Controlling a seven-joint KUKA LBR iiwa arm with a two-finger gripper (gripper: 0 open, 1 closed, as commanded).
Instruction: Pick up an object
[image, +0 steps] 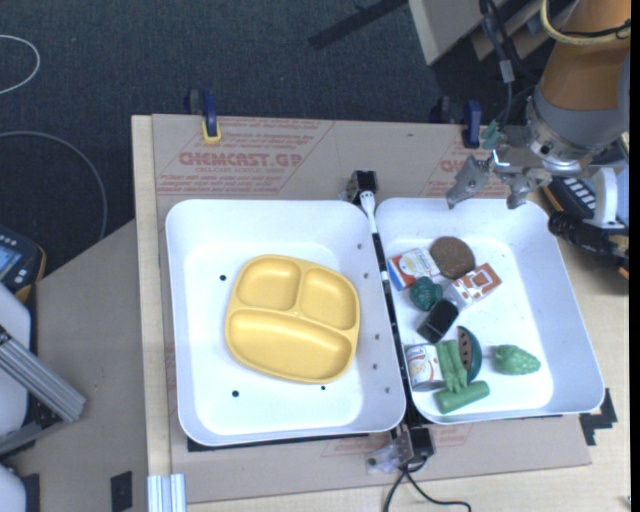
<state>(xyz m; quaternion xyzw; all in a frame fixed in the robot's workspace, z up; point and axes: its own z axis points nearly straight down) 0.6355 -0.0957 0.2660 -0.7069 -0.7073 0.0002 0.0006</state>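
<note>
Objects for picking are lying clustered in the right white plastic bin (560, 300), and I am reading them off the overhead camera one at a time. Nearest the bin's front edge a long green plastic vegetable, smooth and cylinder-like (462, 398), is lying with its long axis running left-low to right-high, almost parallel to the front rim. Crossing just above it, a ridged green pod-shaped toy (453, 362) is pointing nearly straight away from me. Beside them to the right a knobbly light-green toy with a pointed end (515, 359) is aiming its tip rightward. A small printed can with a white and red label (424, 367) is sitting just left of the pod, near the divider. A matte black rectangular block (438, 320) is lying tilted, with a dark teal rounded lump (425, 294) touching its upper end. Farther back, a flat brown round disc (453, 256) is overlapping two red-and-white printed cartons (478, 284).

In the left white bin (190, 300) a glossy yellow three-compartment plastic tray (292, 318) is lying flat.

I am seeing the metal two-finger gripper (488, 186) hanging over the right bin's back rim, fingers spread wide apart and gripping nothing, well apart from the cluster.
</note>
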